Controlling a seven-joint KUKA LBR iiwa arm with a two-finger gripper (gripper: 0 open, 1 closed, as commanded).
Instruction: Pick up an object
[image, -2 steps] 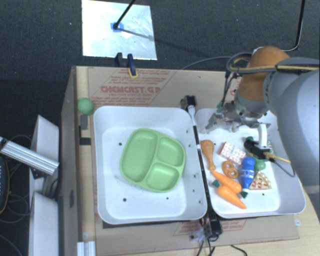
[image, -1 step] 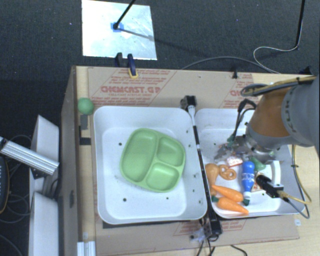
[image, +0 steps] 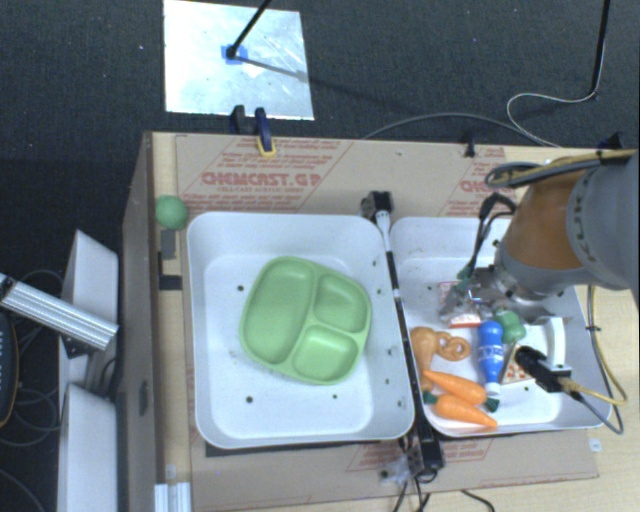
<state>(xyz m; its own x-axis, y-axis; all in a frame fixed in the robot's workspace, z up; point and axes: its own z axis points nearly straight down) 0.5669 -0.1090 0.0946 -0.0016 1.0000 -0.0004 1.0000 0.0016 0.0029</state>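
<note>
arm (image: 590, 225): cut off by the right edge, so its upper part is out of sight
claw (image: 470, 297): blurred and small, its shape hard to make out
right bin (image: 430, 245): far right part covered by the arm
flat item (image: 517, 372) under the blue bottle (image: 490, 352): mostly covered, kind unclear
small thing (image: 463, 321) below the claw: too small to name
black object (image: 8, 365) at the left edge: cut off
</note>
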